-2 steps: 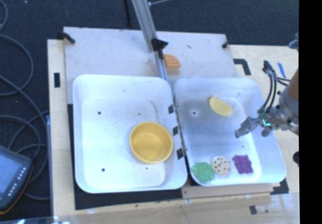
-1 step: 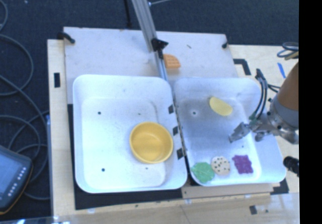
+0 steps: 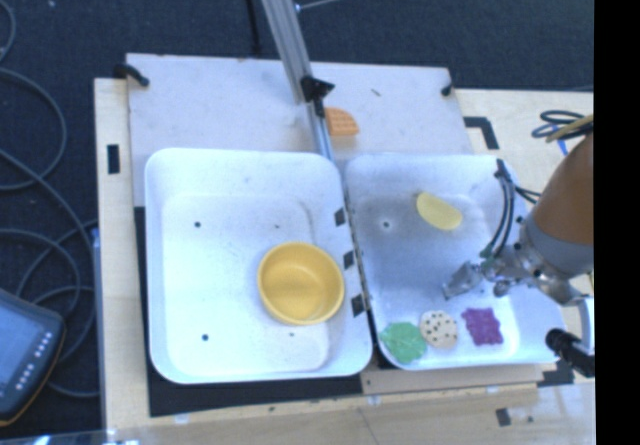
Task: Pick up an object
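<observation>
White plastic forms the two shallow bins, set side by side on a pale wooden bench. The left bin (image 3: 200, 193) holds a yellow bowl (image 3: 300, 282), upright, near its right wall. The right bin (image 3: 400, 183) holds four small things: a pale yellow piece (image 3: 439, 211) toward the far side, and along the near rim a row of three, namely a green piece (image 3: 404, 340), a cream round piece with dark dots (image 3: 438, 329) and a purple piece (image 3: 483, 325). The green and cream pieces lie just beside one another; the purple piece sits slightly apart to the right.

The arm enters from the right, its orange band (image 3: 572, 195) above the grey wrist. The gripper (image 3: 464, 282) is low over the floor of the right bin, between the pale yellow piece and the near row, touching none of them as far as can be seen. Its fingers are too small and blurred to judge, so whether they are spread or closed cannot be told; nothing is seen between them.

An orange object (image 3: 341, 123) lies on the board behind the bins, beside a slanting metal rail (image 3: 285, 23).
</observation>
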Controlling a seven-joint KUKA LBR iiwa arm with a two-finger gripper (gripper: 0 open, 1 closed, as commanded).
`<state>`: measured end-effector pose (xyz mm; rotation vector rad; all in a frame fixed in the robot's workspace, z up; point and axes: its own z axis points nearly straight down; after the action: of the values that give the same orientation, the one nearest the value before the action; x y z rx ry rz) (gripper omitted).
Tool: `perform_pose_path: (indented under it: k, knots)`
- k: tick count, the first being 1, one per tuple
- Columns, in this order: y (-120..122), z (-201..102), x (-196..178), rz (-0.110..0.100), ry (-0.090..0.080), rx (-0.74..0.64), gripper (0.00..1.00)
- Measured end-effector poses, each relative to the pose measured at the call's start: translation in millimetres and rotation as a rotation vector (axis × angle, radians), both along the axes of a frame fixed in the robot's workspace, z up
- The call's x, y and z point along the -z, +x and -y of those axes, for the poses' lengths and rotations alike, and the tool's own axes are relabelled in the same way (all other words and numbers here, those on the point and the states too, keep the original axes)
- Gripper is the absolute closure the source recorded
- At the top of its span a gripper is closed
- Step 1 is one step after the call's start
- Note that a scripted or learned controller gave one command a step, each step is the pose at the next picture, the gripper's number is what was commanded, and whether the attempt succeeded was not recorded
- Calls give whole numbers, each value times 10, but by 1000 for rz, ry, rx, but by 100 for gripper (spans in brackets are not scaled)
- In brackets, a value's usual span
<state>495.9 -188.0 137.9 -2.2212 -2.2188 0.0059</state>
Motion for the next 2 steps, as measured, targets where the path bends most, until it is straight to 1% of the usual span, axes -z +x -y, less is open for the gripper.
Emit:
perform_pose_path:
  k: [1, 2]
  knots:
    - [5, 19, 375, 6, -2, 1, 0]
    - [20, 19, 258, 11, -1, 6, 100]
